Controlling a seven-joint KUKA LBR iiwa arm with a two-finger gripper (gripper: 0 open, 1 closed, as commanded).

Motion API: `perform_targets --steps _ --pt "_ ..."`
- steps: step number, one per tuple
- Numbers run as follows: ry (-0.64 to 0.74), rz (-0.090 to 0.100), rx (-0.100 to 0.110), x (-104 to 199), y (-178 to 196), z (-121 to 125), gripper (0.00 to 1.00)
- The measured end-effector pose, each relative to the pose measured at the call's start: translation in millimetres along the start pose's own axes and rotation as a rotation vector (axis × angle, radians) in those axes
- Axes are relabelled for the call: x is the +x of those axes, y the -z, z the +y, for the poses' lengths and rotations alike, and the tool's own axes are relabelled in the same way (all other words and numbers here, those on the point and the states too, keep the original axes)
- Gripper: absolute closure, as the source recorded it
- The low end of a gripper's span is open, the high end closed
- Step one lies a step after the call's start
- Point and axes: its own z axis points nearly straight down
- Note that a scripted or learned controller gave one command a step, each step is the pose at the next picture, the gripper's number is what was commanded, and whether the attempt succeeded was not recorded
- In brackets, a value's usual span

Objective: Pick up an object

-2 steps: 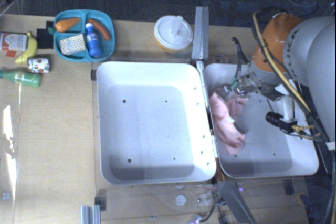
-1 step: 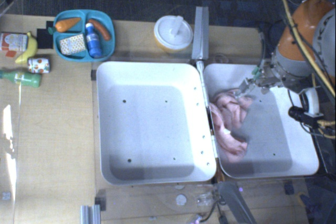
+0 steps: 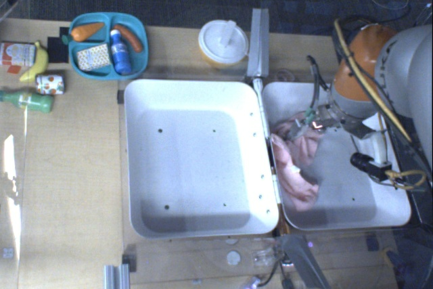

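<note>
Nearest me, the right bin [image 3: 389,210] holds a crumpled pink cloth [image 3: 295,162] heaped against its left wall, soft and folded over itself. Reaching in from the right, the end effector [image 3: 315,120] sits low at the cloth's far end, apparently placed to pinch it; its grip I cannot tell.

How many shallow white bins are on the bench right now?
2. The large shallow white bin sits left of centre; the smaller shallow white bin adjoins it on the right, holding a crumpled pink cloth under the gripper.
</note>
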Motion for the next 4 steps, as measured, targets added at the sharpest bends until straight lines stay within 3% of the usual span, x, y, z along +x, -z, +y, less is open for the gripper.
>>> perform_targets --steps 1,2,3,4 --pt "0.143 -0.005 -0.011 2 -4 -30 0.0" --pt "0.146 -0.006 -0.017 3 7 -27 1.0" --pt "0.146 -0.006 -0.017 3 7 -28 0.0" --pt "0.131 -0.002 -0.005 -3 -6 -14 0.0"
